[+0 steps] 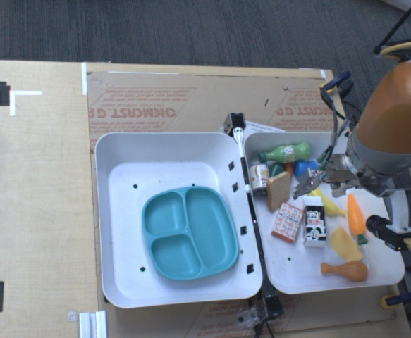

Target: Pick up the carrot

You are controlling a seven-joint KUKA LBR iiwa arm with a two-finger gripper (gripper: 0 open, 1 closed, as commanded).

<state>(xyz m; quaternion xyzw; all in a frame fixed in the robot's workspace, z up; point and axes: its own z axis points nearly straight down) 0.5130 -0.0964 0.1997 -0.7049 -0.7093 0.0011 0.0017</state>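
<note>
Two metal fingers of the claw (316, 184) hang low in the right bin (290, 277), but I cannot tell if they are apart or together. The claw is above a yellow banana-shaped toy (330, 204), beside a blue object (304, 167). The carrot (356, 215), orange, smooth and tapered with a green end, lies just right of the claw on the bin floor, free of it. Near them are a small carton with a cow picture (315, 225), a red-and-white printed box (287, 222), a bread slice (278, 189), a green bottle (285, 151) and a glossy chicken drumstick (346, 270). The left bin (120, 273) holds a teal plastic plate (189, 232) with three compartments. Cardboard (170, 108) under the bins on the bench (36, 189) has red printing, mirrored, which I cannot read with certainty.
</note>
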